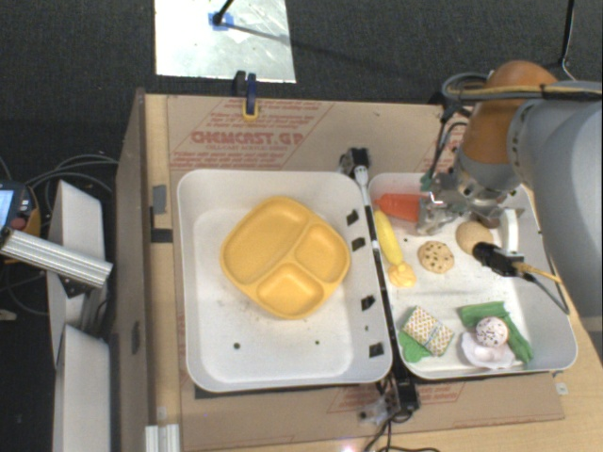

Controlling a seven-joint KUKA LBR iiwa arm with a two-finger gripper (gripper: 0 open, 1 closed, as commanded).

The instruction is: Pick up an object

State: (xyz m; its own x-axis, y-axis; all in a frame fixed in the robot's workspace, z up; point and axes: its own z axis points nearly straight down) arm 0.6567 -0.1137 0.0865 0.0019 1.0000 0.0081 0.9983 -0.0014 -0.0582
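beside gripper (431,217), orange carrot (399,207)

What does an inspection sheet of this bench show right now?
Surface: two white bins; the left bin holds a yellow divided plate.
Job's things: right bin holds an orange carrot, yellow corn, cookie, checkered piece, green leaf.
Clutter: nothing seen.
Grippers: gripper low over the carrot's right end; grasp cannot be told.
Cables: black cables on the floor, left.
Surroundings: cardboard sheet under the bins.
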